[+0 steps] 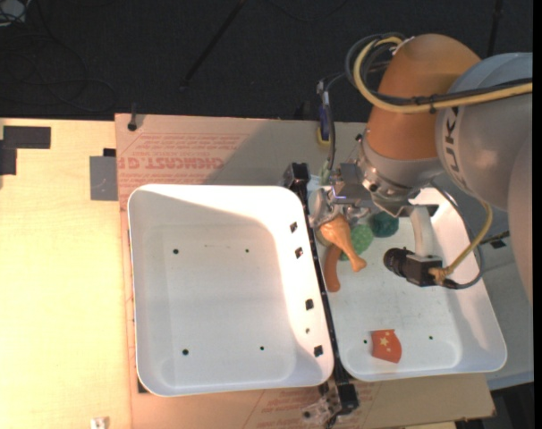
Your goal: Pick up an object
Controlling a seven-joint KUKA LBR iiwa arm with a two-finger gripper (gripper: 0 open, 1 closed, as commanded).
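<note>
An orange toy point(340, 242) lies in the right bin point(450, 351) near its left wall, beside a green object point(384, 225). The gripper point(342, 197) sits just above it; its grip state cannot be told. A red piece point(386, 345) lies well apart, near the front.

white bins point(164, 239); red block point(386, 345)

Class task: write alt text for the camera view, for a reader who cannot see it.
A grey and orange robot arm reaches down into the right-hand white bin, above an orange chicken-leg toy and a green object. A small red piece lies nearer the front.
</note>
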